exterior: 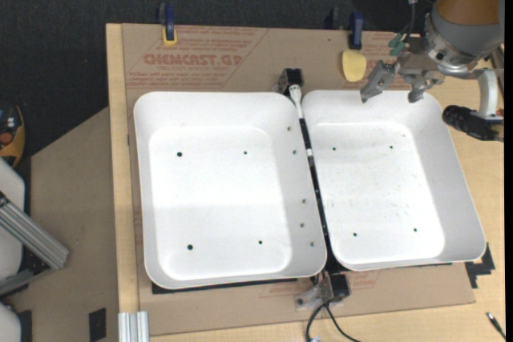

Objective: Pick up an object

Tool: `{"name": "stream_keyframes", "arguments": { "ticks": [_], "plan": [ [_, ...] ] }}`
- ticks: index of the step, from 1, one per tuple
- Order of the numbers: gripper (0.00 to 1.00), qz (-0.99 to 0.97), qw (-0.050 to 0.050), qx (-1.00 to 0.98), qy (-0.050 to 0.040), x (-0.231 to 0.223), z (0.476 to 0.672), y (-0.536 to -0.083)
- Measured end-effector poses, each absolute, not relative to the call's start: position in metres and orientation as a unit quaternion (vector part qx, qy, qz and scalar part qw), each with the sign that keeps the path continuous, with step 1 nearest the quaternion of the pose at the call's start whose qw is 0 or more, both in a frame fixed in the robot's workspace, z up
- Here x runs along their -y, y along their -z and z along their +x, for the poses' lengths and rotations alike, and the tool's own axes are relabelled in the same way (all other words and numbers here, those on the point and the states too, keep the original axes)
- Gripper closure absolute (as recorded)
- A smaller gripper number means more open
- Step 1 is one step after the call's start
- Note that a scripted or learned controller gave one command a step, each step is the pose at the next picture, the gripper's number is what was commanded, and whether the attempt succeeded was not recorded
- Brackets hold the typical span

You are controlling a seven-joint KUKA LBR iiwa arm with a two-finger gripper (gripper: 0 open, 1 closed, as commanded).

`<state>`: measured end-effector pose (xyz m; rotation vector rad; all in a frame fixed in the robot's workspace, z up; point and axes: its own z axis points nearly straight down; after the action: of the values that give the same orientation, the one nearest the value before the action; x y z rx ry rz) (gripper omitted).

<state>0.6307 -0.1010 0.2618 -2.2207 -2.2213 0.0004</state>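
Above the right bin's [449, 172] far rim, our pincer [394, 88] hangs open and empty; just left of it lies a yellow object [353, 65]. We judge we're approaching; next, shift left and descend.

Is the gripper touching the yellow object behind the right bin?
Apart. The camera view shows bare board between the gripper and the yellow object, which lies beyond the right bin.

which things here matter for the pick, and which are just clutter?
Job:
- gripper, fingers open, over the right bin's far edge
- right bin
- left bin
- yellow object on the board behind the bins

Lying about:
- blue clamps
- black clip between bins
- cable
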Motion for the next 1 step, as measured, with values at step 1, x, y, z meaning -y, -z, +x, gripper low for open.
{"name": "stream_keyframes", "arguments": {
  "ticks": [1],
  "plan": [
    [0.0, -0.705, -0.007, 0.709, 0.0061, 0.0713, 0.6221, -0.4036]
  ]
}}
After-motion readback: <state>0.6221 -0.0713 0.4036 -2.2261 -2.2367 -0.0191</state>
